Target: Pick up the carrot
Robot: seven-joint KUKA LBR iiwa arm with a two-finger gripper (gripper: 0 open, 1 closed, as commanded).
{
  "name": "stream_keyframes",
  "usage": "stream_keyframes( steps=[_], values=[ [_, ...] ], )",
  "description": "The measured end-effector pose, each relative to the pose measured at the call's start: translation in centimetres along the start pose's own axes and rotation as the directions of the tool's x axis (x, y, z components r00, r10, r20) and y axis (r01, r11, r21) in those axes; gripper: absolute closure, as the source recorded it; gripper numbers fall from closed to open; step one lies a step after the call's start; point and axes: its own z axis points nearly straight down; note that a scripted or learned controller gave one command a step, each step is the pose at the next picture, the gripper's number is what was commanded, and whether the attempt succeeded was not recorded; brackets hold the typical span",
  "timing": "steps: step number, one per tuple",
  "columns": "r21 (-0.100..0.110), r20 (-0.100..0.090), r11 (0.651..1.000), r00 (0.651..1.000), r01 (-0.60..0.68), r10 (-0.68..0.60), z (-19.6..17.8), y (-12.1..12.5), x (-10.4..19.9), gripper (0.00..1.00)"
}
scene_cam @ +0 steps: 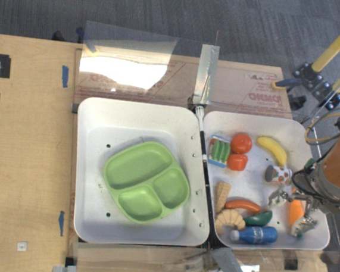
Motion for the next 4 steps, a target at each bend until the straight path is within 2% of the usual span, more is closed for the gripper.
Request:
stream_keyframes(
  steps=[1,2,3,4],
  values=[
    [0.011,0.011,1.0,1.0,0.003,-0.003,-1.3,-0.2,-0.5,1.0],
    [0.001,-0.001,0.991,0.991,0.135,-0.135,-4.5,2.5,-4.6,1.0],
    [0.003,-0.001,0.918,0.918,0.396,-0.396,0.0,-2.3,-5.3,1.0],
    [0.003,0.003,0.917,0.917,0.399,-0.399,0.1,-2.1,-5.6,0.0]
  ],
)
